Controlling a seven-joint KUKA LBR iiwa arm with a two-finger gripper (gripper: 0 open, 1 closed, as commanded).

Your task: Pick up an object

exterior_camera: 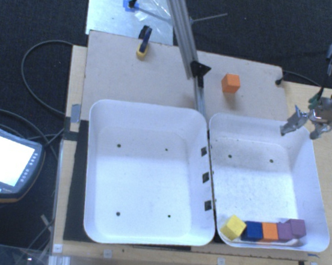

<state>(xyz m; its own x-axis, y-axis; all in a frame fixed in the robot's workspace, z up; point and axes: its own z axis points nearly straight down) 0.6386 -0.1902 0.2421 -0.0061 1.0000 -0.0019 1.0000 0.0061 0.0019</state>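
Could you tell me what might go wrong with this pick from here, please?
The yellow block, blue block, orange block and purple blocks sit packed against the right bin's near wall, leaving little finger room. The open gripper hangs at the far rim, risking a clip.

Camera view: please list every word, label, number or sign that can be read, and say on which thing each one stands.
No text can be read.
Pendant: its screen is plain white glare, and its buttons are too small to read.
Blocks, bins and orange cube: no markings visible.
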